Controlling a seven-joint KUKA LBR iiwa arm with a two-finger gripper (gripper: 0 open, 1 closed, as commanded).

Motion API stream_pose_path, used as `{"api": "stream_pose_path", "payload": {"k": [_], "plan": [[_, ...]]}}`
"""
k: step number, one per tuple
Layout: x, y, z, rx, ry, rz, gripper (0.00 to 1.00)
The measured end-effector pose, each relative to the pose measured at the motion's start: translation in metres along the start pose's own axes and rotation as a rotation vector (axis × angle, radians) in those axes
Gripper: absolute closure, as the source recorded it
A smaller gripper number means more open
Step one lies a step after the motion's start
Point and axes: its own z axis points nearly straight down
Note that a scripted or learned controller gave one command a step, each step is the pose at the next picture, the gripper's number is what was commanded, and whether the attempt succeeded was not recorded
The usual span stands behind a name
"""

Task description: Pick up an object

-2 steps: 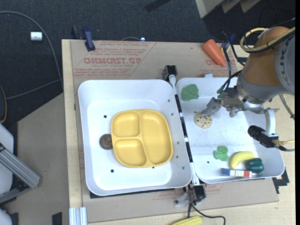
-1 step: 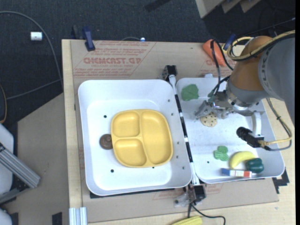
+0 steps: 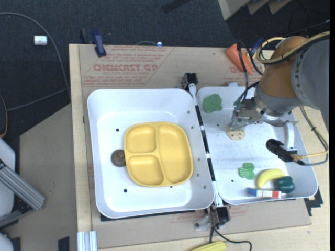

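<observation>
While the arm [image 3: 293,77] reaches in from the right, the stock on the bench reads as follows, largest first

Left bin [image 3: 99,140]: shallow, white, holding a yellow divided plate [image 3: 157,153] near its middle, with a small brown disc [image 3: 118,157] touching the plate's left edge.

Right bin [image 3: 303,166]: shallow, white, holding the smaller items and the working end of the arm.

Gripper [image 3: 238,122]: low over the upper middle of the right bin, pointing down; whether its tips are spread or pressed together cannot be told from this angle, and nothing is seen pinched between them.

Green leafy piece [image 3: 212,103]: upper left of the right bin, apart from the gripper.

Yellow banana-shaped piece [image 3: 268,177]: lower right of the right bin, long axis running roughly left to right with a slight upward tilt toward the right, touching a dark green round piece [image 3: 285,183].

Marker [image 3: 264,193]: at the bin's lower rim, long axis left to right.

Small green piece [image 3: 246,170]: just left of the banana piece.

Tan round biscuit [image 3: 236,135]: directly under the gripper, lying flat; being round, it has no long axis or heading to speak of.

Progress, as a judgement: approach made, with the biscuit the likely target; grasp and lift remain to be done, nothing yet raised
</observation>
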Motion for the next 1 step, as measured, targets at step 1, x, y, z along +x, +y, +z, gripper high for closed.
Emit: {"api": "stream_pose_path", "payload": {"k": [1], "plan": [[0.0004, 0.0005, -0.0099, -0.002, 0.0, 0.0, 1.0]]}}
